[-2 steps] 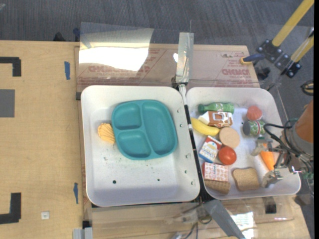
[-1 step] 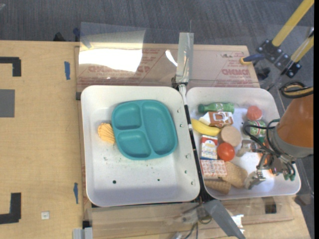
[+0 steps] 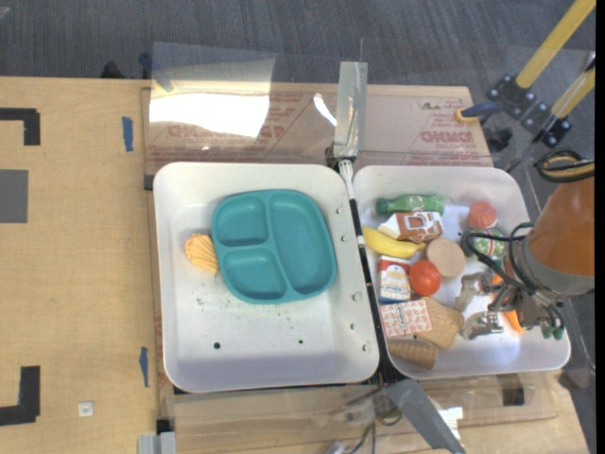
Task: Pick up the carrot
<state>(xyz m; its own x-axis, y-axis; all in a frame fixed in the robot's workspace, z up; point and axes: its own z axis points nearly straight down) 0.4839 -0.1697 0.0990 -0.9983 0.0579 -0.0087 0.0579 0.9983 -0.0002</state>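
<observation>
Just glossy orange carrot (image 3: 511, 321) beside metal gripper (image 3: 484, 318)

You look down at a slant from one fixed camera above the tabletop (image 3: 76, 253), taking in both white bins (image 3: 180, 348) together.

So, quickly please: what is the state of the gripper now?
Gripper: low in the right bin, next to something orange; open or closed cannot be told.

Both bins (image 3: 180, 253) are smooth white plastic with a slight sheen. The divided teal plate (image 3: 274, 246) is matt plastic. The bench (image 3: 76, 253) is bare unfinished wood. The gripper (image 3: 492, 312) is bright metal.
</observation>
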